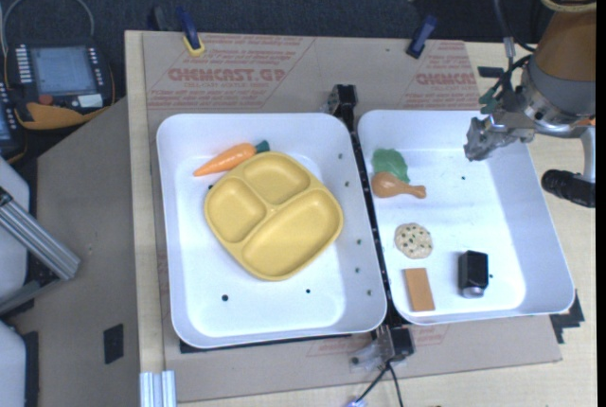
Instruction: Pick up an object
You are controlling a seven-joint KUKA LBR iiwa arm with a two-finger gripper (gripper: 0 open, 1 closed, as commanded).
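1. We see the tool over the right bin, near its far right corner; whether it stands wide or narrow we cannot tell, and nothing shows in its grip.
2. In the right bin's left half lie a green leaf piece, a toy drumstick touching it, a cookie and an orange block.
3. A black object sits near that bin's front edge.
4. The left bin carries a yellow divided plate and a toy carrot at the plate's far left edge.
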